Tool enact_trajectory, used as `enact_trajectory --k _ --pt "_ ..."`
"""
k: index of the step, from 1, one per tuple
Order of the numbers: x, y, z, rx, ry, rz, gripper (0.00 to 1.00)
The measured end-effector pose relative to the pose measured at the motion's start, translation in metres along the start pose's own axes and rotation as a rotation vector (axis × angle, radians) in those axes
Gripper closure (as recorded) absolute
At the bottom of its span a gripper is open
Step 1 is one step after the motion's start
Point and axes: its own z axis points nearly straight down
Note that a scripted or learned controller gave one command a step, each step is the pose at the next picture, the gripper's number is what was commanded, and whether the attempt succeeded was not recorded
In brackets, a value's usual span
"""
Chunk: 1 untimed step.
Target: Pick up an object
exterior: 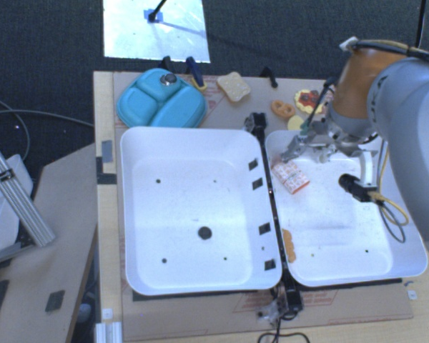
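A: Start big. What carries everything?

B: The desk (107, 191), with two shallow white bins on it. The left bin (139, 213) fills the middle of the frame and has only a small dark disc (204, 232) on its floor. The right bin (404, 252) sits at the right, and the grey arm (407, 98) with its orange band reaches over its upper part.

A: And the tool?

B: The tool (298, 148) hangs low over the upper left corner of the right bin. It is slanted and partly in its own shadow, so I cannot tell how wide it is parted, and nothing shows gripped in it.

A: Which object would you go for?

B: The pink and white packet (290, 176), lying flat on the right bin's floor just below and left of the tool, close to the divider between the bins. A small orange piece (289, 245) lies further down against that same wall, but it looks harder to get at.

A: How to do it well?

B: I'd centre over the packet, straddle its narrow side, keep clear of the bin wall, press down to the floor, close firmly, then lift straight up. A flat packet may slip out

A: The clutter at the top?

B: A blue tray (161, 102), toast (234, 86) and toy foods behind the bins; leave them
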Motion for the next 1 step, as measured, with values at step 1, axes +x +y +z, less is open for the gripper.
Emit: enact_trajectory --k 1 --pt "-0.0191 -0.0002 -0.0004 -0.001 0.003 0.007 0.0"
